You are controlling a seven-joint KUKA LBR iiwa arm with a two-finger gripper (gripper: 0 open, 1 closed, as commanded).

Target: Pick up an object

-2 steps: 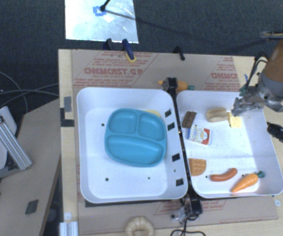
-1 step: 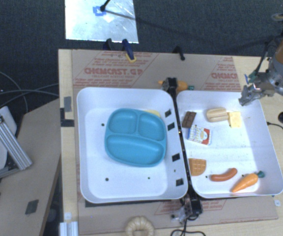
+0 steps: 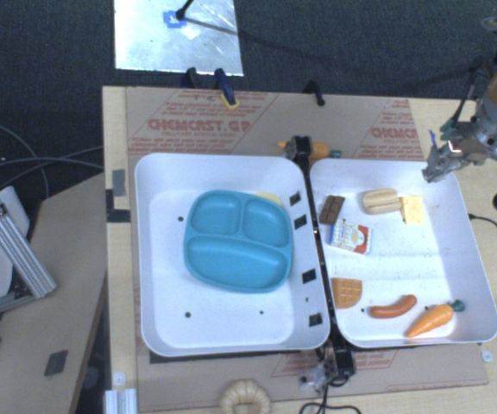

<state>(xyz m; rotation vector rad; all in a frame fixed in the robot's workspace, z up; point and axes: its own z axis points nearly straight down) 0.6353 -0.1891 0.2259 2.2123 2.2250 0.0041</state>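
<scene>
In the camera view, the thing nearest the lens was a pale braided ring (image 3: 247, 397) lying on the bench's near edge, just outside the bins. Behind it sat my two white bins side by side. The left bin (image 3: 158, 317) carried a blue divided plate (image 3: 237, 240) near its middle, with a sliver of something yellowish (image 3: 270, 198) peeking out at the plate's far edge.

The right bin (image 3: 473, 257) held everything I might take. Along its near edge lay a carrot (image 3: 430, 318) toward the near right corner, a sausage (image 3: 393, 307) just beside it, and a waffle-like brown piece (image 3: 347, 291) against the divider. Toward the middle was a small printed packet (image 3: 349, 235), and further back a chocolate-brown block (image 3: 331, 208), a bread roll (image 3: 380, 200) and a yellow cheese-like piece (image 3: 412, 209), the roll and the cheese touching or nearly so.

My pincer (image 3: 438, 164) hung over the far right corner of the right bin, at about its rim, well apart from the carrot and sausage and only near the cheese. I could not tell whether it was apart or together; the tips were too small and blurred. Nothing was visible between them.

So I judged the task barely begun: no object was lifted, every item lay in the bin, and choosing one, descending, closing and raising all remained.
</scene>
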